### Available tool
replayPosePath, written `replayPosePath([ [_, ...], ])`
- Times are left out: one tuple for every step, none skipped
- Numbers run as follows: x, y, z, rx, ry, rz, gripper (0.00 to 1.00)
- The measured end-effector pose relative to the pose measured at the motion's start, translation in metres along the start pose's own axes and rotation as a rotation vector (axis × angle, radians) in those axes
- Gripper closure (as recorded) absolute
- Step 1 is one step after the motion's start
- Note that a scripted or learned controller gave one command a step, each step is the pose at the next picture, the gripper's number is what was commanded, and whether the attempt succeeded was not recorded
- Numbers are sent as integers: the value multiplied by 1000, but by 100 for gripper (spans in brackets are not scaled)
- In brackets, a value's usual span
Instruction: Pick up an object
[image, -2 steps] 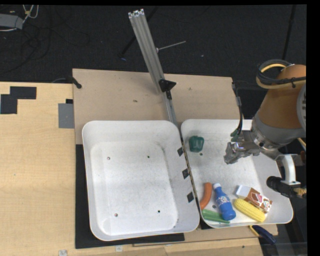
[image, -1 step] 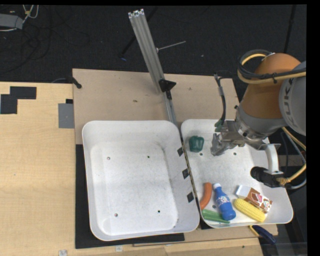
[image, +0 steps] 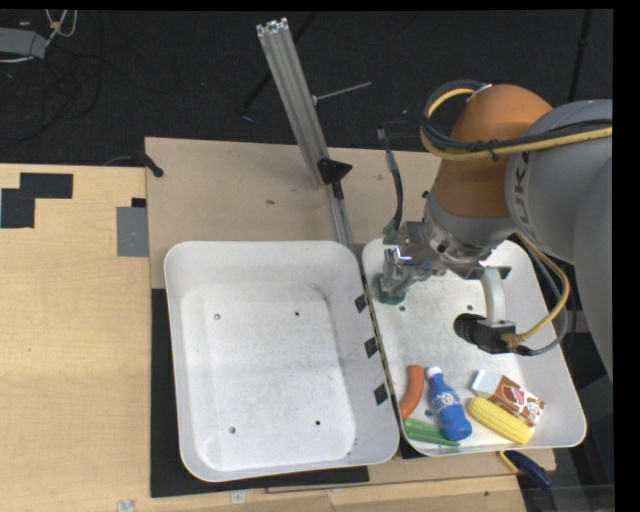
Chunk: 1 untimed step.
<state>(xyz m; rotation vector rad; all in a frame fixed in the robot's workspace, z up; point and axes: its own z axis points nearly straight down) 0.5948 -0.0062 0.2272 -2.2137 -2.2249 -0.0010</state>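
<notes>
The gripper (image: 392, 283) is hanging low over the right bin (image: 560, 425) near its ten o'clock corner, and whether it is gripping the small teal thing (image: 388, 296) at its tip I cannot tell; the pick is looking unfinished. The other candidates are lying at six o'clock: an orange carrot (image: 412, 390), a blue bottle (image: 446, 403), a corn cob (image: 499, 419); the left bin (image: 200, 262) is sitting beside it.
</notes>
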Motion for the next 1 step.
replayPosePath([
  [60, 17, -3, 0, 0, 0, 100],
])
